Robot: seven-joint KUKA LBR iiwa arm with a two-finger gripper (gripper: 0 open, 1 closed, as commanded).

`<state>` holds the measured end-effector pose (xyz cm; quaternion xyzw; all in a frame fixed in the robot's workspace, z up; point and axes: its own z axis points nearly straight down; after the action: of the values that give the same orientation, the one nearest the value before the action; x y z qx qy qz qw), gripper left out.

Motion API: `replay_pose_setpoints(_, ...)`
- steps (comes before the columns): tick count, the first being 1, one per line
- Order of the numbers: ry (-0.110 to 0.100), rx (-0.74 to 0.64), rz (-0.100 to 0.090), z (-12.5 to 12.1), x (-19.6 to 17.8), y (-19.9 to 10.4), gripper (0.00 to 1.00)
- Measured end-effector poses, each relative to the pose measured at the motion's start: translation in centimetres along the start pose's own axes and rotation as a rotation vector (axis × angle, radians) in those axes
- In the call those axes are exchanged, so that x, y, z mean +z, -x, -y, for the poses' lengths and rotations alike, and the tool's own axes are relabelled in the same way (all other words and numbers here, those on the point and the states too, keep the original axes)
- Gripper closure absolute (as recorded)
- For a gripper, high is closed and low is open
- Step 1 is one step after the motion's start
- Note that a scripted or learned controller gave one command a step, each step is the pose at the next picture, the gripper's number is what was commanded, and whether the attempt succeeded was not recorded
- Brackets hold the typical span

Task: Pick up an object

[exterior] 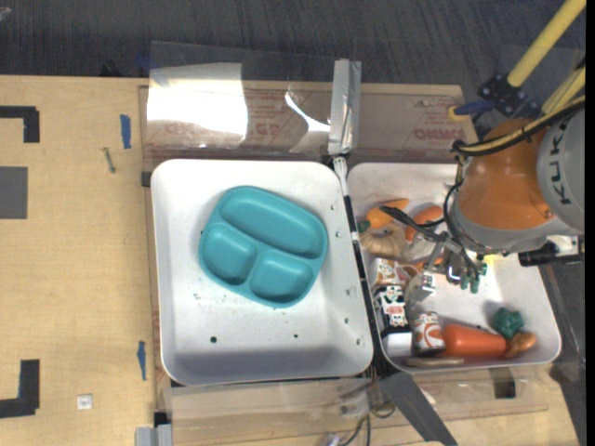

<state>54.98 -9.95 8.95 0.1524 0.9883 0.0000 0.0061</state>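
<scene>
Fingers hard to make out amid clutter under gripper [429, 272], state impossible to tell. Right bin [539, 291]: toy carrot [474, 341] along near wall, other small toys half hidden. Left bin [177, 249]: one teal divided plate [263, 243].

Divided tray [263, 245] in left bin [177, 342]; toy carrot [472, 341] in right bin [544, 314].

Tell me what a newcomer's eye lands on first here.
First, the teal divided plate, sitting alone in the left bin. Next, the arm's orange band looming over the right bin, above a jumble of small toys. Along that bin's near edge lies a toy carrot with a green top.
</scene>
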Motion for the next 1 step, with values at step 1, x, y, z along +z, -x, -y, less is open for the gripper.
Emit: replay_pose_setpoints(1, 0.001, -0.002, 0.011, -0.14, -1.20, 0.30, 1.00)
